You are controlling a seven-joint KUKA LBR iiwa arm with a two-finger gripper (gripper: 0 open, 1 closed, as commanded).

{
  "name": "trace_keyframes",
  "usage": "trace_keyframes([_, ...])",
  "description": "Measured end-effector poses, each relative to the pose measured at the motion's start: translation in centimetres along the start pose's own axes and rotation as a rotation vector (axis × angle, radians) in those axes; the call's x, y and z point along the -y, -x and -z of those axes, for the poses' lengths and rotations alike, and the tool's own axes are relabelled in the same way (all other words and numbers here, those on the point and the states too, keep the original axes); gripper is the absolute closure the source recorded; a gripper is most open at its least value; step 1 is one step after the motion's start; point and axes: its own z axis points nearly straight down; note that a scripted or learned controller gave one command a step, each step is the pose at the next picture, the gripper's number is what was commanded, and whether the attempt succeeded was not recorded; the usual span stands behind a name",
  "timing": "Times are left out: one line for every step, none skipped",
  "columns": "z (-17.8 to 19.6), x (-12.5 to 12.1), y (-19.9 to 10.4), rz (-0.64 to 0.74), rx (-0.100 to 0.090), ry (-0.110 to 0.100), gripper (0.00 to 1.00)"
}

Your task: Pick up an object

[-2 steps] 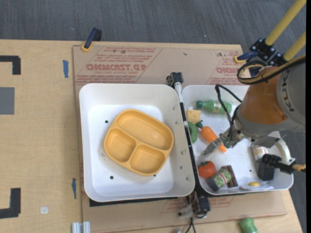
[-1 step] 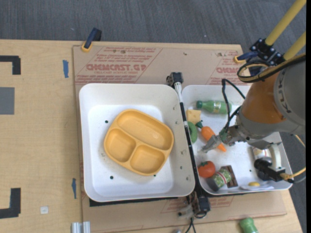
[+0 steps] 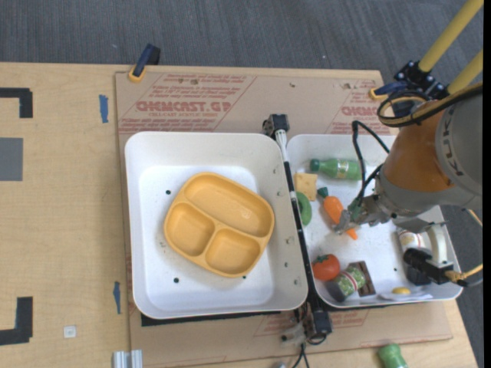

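Mostly the arm (image 3: 430, 159) covers the right side of the right bin (image 3: 383, 296), its grey and orange body hiding the bin's far wall and whatever lies under it. The gripper (image 3: 354, 219) reaches down beside the carrot (image 3: 333, 208), at that toy's lower right end, but it is small, dark and blurred, so whether it is wide, narrow or closed on anything cannot be told. A small orange bit just below the tips may belong to the carrot or be separate.

Near the carrot lie a green bottle (image 3: 337, 168), a pale yellow wedge (image 3: 307, 184) and a green piece (image 3: 304, 209) partly hidden by the bin's rim. Lower down sit a red tomato (image 3: 326, 267) and a small can (image 3: 350, 280), its label unreadable.

The left bin (image 3: 146, 205) holds a yellow divided plate (image 3: 219, 225).
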Motion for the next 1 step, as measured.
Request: trace_keyframes([-0.01, 0.01, 0.00, 0.000, 0.000, 0.000, 0.00])
